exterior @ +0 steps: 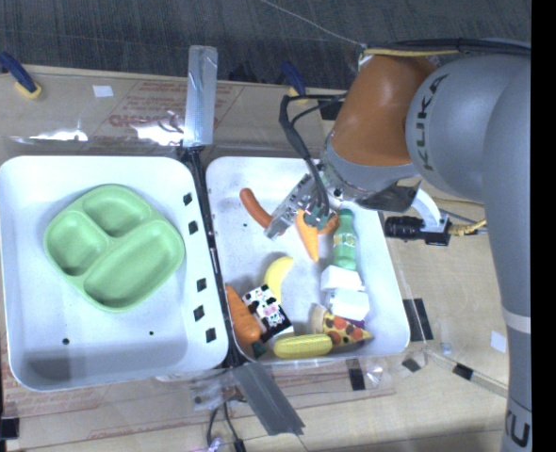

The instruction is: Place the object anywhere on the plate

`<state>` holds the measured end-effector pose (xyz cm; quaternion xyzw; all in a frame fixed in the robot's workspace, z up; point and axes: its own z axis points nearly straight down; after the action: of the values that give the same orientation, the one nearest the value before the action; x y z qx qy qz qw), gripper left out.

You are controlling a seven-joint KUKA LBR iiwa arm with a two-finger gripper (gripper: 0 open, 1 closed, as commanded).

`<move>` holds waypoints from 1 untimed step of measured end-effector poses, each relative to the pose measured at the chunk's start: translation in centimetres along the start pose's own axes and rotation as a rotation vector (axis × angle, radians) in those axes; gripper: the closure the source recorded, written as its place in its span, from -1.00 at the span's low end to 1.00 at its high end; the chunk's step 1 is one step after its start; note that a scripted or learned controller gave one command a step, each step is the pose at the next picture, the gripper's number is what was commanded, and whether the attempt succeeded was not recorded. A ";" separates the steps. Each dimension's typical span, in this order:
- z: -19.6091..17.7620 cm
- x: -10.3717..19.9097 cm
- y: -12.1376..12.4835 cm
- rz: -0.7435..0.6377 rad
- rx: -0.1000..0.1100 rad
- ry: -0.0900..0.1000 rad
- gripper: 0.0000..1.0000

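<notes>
1 fixed camera above the bench (448, 365); slanted view down.

You are looking at a robotics lab bench. An industrial KUKA arm (448, 121) reaches over two shallow white bins (33, 347) taped onto cardboard (146, 102). Blue clamps (19, 73) grip the board's far edge, well left of the jaws. Loose cables (297, 135) trail just behind them, and plastic toy food (302, 345) lies below them.
</notes>
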<state>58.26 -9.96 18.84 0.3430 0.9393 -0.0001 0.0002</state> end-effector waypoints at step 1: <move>-0.3 7.1 6.9 0.174 0.003 0.005 1.00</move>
<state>57.24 -0.09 19.09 0.4231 0.9061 -0.0004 -0.0025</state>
